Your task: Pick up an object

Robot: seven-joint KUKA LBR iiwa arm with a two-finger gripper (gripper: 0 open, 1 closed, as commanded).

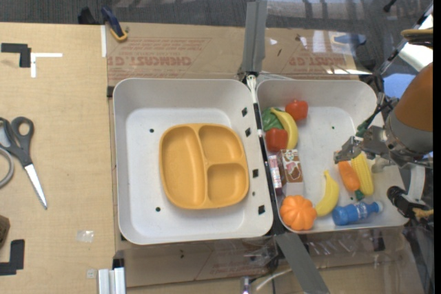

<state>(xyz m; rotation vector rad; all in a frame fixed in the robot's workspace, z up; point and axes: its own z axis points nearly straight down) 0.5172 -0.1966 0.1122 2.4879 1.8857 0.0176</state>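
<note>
Reaching in from the right, the arm (413, 113) has its pincer (353, 151) low over the right bin (324, 89), at the bin's right side, just above a toy carrot (349, 175) and a toy corn cob (363, 173) that lie touching each other. Whether the pincer is wide or narrow cannot be told from this view; the metal parts blur into one dark cluster, and nothing can be made out between them.

No one object is named by the task, so any item in the right bin would serve. Nearest are the carrot and corn; just below them lie a blue bottle (356, 213) and a banana (328, 193), with a small pumpkin (298, 213) at the bin's lower left. Further off, near the divider, sit a second banana (289, 126), a tomato (297, 109), a green leafy vegetable (270, 120), a red pepper (276, 140) and a small carton (292, 166). An orange divided plate (204, 166) sits in the left bin (131, 148).

My worry is the crowding. Carrot and corn lie side by side, so the pincer may straddle both, or push one aside and close on air. Both are rounded and likely smooth plastic, so a pinch off centre could squirt the piece out. The bin's right wall stands close, leaving little room for correction.
</note>
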